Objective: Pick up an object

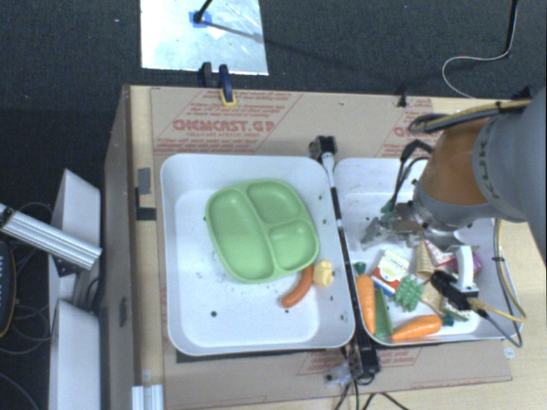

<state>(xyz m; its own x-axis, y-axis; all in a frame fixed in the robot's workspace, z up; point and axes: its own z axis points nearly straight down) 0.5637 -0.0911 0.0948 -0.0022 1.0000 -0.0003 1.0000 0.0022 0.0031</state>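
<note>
Even, fairly bright light falls from overhead, leaving soft, short shadows. The left white bin is the brightest surface, nearly washed out along its floor. Beyond that bin's far edge, a shiny sheet on the dark floor shows streaky glare. The green tray inside the bin carries a mild sheen. The whole picture is slightly soft and grainy, and small items blur together.

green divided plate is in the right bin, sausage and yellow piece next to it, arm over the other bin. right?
Not quite. The camera view shows the green divided plate in the left bin, not the right one. The rest holds: the sausage and the yellow piece lie beside the plate at its lower right edge, and the arm is over the right bin.
</note>
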